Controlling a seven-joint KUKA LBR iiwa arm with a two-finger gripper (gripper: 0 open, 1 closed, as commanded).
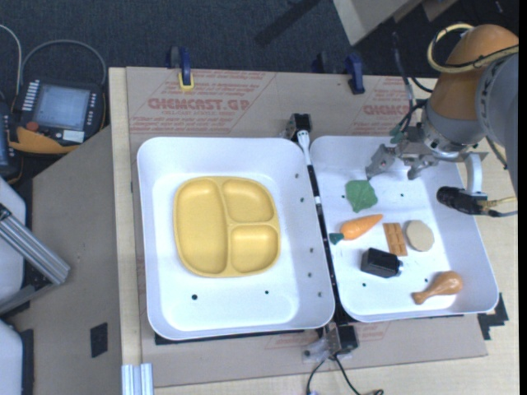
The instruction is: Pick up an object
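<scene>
Bright, even overhead light washes my white bins (239, 303) nearly flat; shadows stay soft, focus sharp, the floor dim.

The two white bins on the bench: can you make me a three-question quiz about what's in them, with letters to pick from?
1. Where is the yellow plastic divided plate?
A. left white bin
B. right white bin
C. on the bench

2. How many sections does the plate have?
A. two
B. three
C. five

3. How does the orange toy carrot lie?
A. loose on the bin floor
B. between the end effector fingers
C. on the plate

Answers: 1 A, the plate lies in the left bin. 2 B, three hollows show. 3 A, it rests below the green toy leaf, apart from the end effector.
</scene>
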